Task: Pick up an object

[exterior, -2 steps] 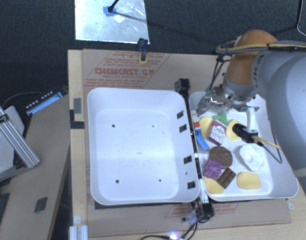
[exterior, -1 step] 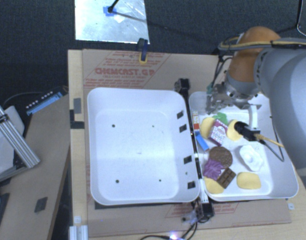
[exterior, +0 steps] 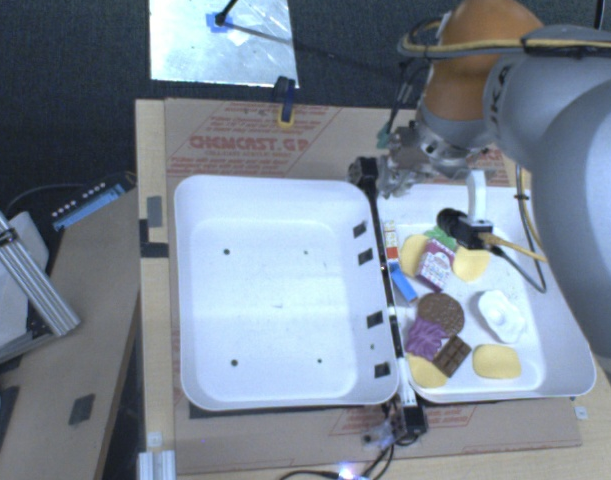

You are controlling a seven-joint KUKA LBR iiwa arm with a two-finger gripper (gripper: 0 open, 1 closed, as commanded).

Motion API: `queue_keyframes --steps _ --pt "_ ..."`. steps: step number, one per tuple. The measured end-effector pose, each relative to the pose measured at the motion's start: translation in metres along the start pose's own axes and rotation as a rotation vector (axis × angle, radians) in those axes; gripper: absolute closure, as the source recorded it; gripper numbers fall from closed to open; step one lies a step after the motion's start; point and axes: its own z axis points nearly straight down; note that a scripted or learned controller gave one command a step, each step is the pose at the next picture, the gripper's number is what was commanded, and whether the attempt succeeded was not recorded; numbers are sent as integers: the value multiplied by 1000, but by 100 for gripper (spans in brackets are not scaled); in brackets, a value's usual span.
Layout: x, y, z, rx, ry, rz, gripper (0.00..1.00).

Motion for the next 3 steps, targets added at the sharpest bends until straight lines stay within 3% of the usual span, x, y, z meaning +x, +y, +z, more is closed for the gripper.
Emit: queue_keyframes --steps 1,2,3 --pt "80 0 -63 3 -1 1 100" --pt "130 1 -190 -4 1 2 100" --pt "236 -29 -56 23 -2 -1 100"
